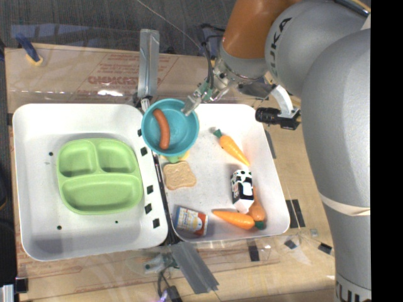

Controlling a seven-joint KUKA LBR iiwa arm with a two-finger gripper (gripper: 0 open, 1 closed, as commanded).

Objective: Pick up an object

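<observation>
Fingers: we saw them (191,106) pinched on the far right rim of the bowl (178,133), one on each side of the wall as far as we could tell.
Gripper: it (194,104) sat at the bowl's upper right edge, slanting down from the wrist.
Bowl: teal, round, held over the inner walls where the two bins meet, partly above the right bin (277,187); we could not tell whether its base touched anything.
Sausage: it (163,129) lay inside the bowl, left of centre, running top to bottom.
Toast: a slice (179,175) lay flat just below the bowl in the right bin.
Carrots: one (232,147) lay right of the bowl, tilted; two more (234,219) lay near the front right corner, one beside the other.
Carton: a black-and-white cow-print one (242,186) lay between the upper carrot and the lower pair.
Can: it (190,221) lay on its side at the front wall.
Tray: a green divided one (99,175) lay in the left bin (31,168), well apart from the gripper.
Arm: grey, with the orange band (252,17) above the wrist, it reached in from the right.
</observation>
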